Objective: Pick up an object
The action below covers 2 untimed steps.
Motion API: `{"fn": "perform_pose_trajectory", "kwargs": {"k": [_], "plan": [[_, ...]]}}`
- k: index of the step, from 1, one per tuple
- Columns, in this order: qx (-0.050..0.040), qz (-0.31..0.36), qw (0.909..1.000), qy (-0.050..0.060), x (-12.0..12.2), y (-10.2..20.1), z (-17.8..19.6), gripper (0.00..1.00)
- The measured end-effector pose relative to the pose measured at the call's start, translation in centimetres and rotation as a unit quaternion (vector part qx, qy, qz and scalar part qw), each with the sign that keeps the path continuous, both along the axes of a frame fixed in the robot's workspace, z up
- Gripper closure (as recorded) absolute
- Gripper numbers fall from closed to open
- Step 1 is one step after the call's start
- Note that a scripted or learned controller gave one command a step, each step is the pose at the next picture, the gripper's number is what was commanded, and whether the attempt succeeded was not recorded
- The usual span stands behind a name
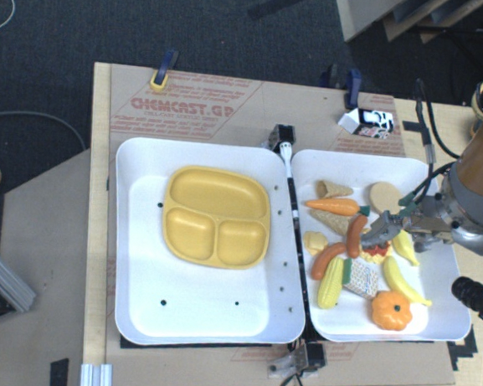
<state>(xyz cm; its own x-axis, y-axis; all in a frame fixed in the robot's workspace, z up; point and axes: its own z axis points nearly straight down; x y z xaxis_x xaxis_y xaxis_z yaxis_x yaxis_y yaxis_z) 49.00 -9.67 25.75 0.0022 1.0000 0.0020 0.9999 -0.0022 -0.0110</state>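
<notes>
The right bin (355, 161) holds a heap of toy foods. Among them are an orange carrot (334, 207), a red sausage (355, 233), a corn cob (331, 281), a banana (402, 282), an orange pumpkin (392, 311) and a round tan cookie (384, 196). My gripper (387, 228) reaches in from the right and hangs low over the middle of the heap. It is just right of the red sausage and above a small red and yellow piece (376, 249). Nothing shows clearly in its grasp.
A yellow divided plate (217, 216) lies in the left bin (206, 311). A second sausage (329, 259), a speckled white block (362, 278) and a bread slice (332, 189) crowd the right bin. Clamps and cables sit along the bench edges.
</notes>
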Motion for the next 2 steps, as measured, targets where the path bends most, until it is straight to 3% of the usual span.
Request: {"fn": "perform_pose_trajectory", "kwargs": {"k": [1, 2], "plan": [[-0.0007, 0.001, 1.0, -0.005, 0.2, 0.0, 0.5, 0.0], [0.0, 0.001, 1.0, -0.002, 0.8, -0.1, -4.0, 0.0]]}}
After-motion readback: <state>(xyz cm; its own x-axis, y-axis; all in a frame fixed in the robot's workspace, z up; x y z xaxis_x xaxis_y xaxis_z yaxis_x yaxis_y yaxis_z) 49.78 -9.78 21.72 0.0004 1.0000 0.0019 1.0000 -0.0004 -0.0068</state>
